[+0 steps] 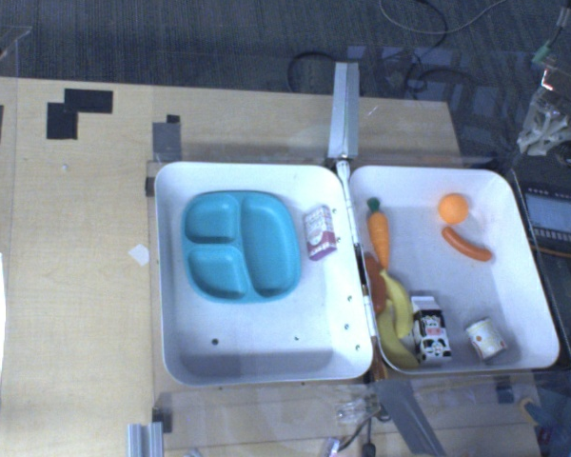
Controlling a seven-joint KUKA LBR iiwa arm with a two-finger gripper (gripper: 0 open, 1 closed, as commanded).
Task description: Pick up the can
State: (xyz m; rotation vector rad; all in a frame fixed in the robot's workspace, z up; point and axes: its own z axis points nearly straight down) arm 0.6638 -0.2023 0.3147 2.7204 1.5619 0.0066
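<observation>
- Nearest, in the front right corner of the right-hand shallow white bin [544,293], lies the task's thing: a small cream-coloured can [485,339]. It seems tipped on its side with one round end turned up and to the left. It lies near the bin's front wall and touches none of the other things.
- Just to its left stands a small black-and-white printed carton [431,334], apart from the can by a narrow strip of bare floor. Left of the carton, a yellow banana [395,318] curves along the inner wall.
- Further back in the same bin are a reddish-orange sausage [467,245] and an orange ball [453,208], both well apart from the can. An orange carrot with a green top [379,236] lies by the inner wall.
- In the left-hand white bin [266,362] a turquoise plastic plate with three compartments [241,245] lies flat. A small red-and-white packet [319,232] sits just beside its right edge.
- Step in hand, as I judge it: the pick has not begun, for the can rests untouched on the bin floor and nothing is over it. How far open the gripper is, or whether it has hold of anything, I cannot tell.
- The next move calls for a reach to the front right corner and a descent over the can. The jaws should be set across its rounded body, keeping to the gap beside the carton and off the front wall.
- A can lying on its side is likely to roll if nudged off-centre.
</observation>
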